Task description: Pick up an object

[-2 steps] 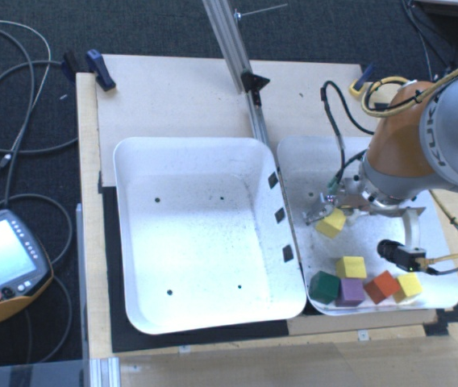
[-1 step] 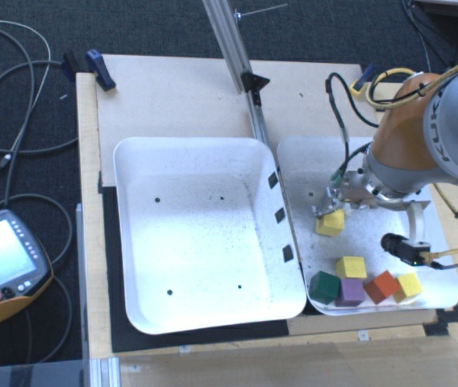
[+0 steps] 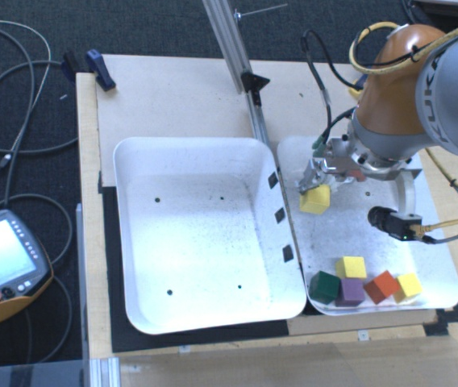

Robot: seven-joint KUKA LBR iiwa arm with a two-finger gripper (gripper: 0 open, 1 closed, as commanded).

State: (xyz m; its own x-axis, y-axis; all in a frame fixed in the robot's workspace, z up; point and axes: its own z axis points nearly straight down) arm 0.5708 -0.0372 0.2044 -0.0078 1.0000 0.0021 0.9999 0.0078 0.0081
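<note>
Two shallow white bins sit side by side on the table [image 3: 172, 95]. The left bin [image 3: 132, 160] has a speckled floor with a few small dark dots. The right bin [image 3: 447, 276] carries the blocks: a cluster lies along its near edge, made up of a dark green block [image 3: 324, 285] toward the near-left corner, a purple block [image 3: 350, 291] touching it, a yellow block [image 3: 351, 267] just behind the purple one, an orange-red block [image 3: 384, 285] beside that, and a second small yellow block [image 3: 409, 285] nearest the bin's right side. Well apart from that cluster, toward the far-left part of the right bin and near the wall shared with the left bin, another yellow cube [image 3: 315, 199] sits tilted directly under the gripper [image 3: 318, 182]. The metal fingers close narrowly around the top of this cube and appear to clasp it, though whether it is lifted clear of the bin floor cannot be told. The grey arm [image 3: 455, 71], with its orange band [image 3: 390, 79], comes over the table's right edge, and part of dark vertical lettering, seemingly "KU", reads on the grey casing. A black cylindrical piece [image 3: 390, 220] with a yellow cable hangs over the right bin. A blue clip [image 3: 100, 68] lies at the table's far-left corner. A metal rail [image 3: 229, 39] crosses the far edge.
</note>
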